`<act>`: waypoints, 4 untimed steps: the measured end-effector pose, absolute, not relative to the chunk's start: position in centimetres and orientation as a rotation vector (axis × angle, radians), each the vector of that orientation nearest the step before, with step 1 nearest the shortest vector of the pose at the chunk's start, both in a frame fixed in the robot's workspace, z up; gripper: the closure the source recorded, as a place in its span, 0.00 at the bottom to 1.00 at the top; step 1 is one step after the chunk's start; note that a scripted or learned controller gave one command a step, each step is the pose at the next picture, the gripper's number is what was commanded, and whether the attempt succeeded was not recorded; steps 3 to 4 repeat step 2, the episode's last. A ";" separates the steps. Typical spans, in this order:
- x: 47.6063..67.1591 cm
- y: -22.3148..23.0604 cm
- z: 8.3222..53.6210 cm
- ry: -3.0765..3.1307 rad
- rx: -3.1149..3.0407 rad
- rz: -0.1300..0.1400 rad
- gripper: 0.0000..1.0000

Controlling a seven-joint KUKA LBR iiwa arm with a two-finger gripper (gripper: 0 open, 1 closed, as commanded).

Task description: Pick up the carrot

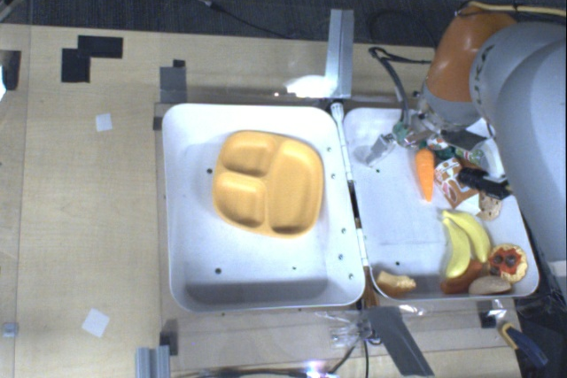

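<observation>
The orange carrot [425, 174] lies lengthwise in the upper middle of the right bin [390, 226], its tip pointing toward the front. My gripper [396, 142] hangs over the bin's back part, just up and left of the carrot's top end. The grey arm with its orange band comes in from the upper right. Nothing is visibly held.
The left bin [186, 217] holds a yellow divided plate [268, 183]. Right of the carrot are a small printed carton [454, 183] and a dark item [483, 181]. A banana [465, 242], a pizza toy [508, 261] and a bread piece [396, 282] lie along the right bin's front.
</observation>
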State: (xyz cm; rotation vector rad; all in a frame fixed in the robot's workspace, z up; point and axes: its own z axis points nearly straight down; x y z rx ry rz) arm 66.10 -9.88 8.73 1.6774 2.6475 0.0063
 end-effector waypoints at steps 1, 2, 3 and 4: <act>66.4 -9.8 10.1 2.648 1.659 0.011 1.00; 62.3 -4.6 19.1 2.562 1.798 0.015 1.00; 62.3 -4.6 19.1 2.562 1.798 0.015 1.00; 62.3 -4.6 19.1 2.562 1.798 0.015 1.00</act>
